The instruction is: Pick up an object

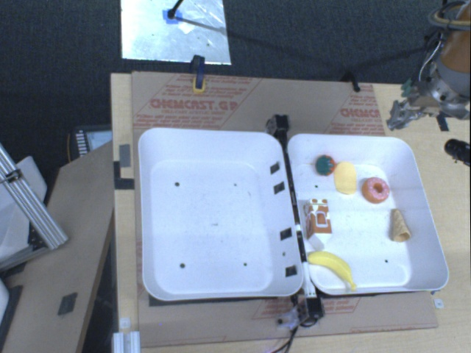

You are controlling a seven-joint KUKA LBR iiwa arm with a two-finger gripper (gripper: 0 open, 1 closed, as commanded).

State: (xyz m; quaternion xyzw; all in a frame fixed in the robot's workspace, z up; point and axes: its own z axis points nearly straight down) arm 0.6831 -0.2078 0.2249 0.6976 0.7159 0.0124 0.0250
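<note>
The right bin (419, 271) holds several toy foods. A yellow banana (333, 266) lies at its near left corner. A brown and white waffle-like block (318, 218) leans by the left wall. A green and orange ball (325, 165) and a yellow lemon (344, 177) sit at the far side. Beside them lies a pink donut (376, 190), and an ice-cream cone (399, 225) rests nearer the right wall. My gripper (406, 112) hangs above the bench past the bin's far right corner, apart from every object, with nothing between its fingers.
The left bin (154, 197) sits beside the right one, joined by black clips along the divider (287, 212). Cardboard (221, 101) lies under both bins. A shiny metal sheet (175, 20) lies on the dark floor beyond. An aluminium frame (26, 204) stands at the left.
</note>
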